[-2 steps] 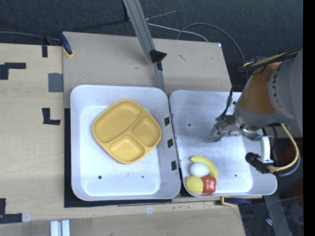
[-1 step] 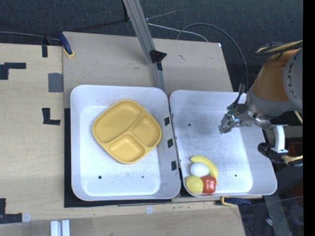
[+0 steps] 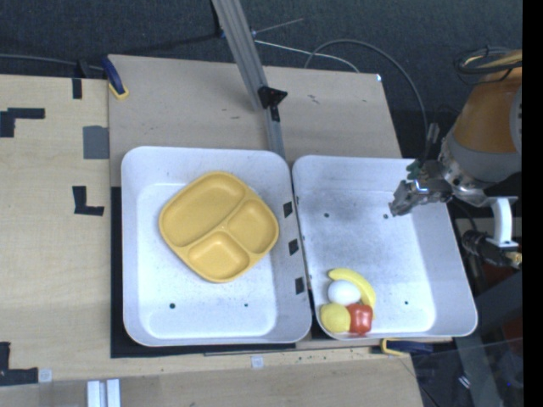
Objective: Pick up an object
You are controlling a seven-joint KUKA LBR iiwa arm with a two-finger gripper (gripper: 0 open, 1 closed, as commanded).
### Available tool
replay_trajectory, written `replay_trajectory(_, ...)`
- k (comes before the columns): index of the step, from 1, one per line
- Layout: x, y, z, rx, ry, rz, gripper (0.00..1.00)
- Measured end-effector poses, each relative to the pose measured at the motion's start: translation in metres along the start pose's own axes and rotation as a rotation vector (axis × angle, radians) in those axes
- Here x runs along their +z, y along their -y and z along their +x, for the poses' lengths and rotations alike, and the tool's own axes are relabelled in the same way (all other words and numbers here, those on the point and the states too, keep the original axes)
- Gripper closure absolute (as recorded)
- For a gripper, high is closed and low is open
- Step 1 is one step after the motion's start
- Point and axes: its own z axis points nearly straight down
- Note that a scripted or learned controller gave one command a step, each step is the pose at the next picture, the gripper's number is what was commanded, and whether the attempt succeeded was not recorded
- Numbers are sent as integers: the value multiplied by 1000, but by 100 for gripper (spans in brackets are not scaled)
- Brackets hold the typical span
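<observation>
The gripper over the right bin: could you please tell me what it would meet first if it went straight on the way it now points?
Probably the bare floor of the right bin. The gripper points down and leftward, though depth is unclear.

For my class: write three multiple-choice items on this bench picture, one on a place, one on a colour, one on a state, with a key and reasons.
1. Where does the yellow divided plate lie?
A. left bin
B. right bin
C. on the bench beyond the bins

2. What colour is the round object beside the banana?
A. blue
B. white
C. black

3. How does the gripper stand relative to the small objects in the right bin?
A. pressed onto them
B. apart from them, near the bin's far right side
C. resting on the plate

Key: 1 A, it sits in the left bin. 2 B, it is plainly white. 3 B, the objects cluster at the bin's near edge.
</observation>
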Motion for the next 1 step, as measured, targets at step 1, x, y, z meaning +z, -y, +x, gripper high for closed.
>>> replay_trajectory(1,7,-6,57,-5,-3,6,100)
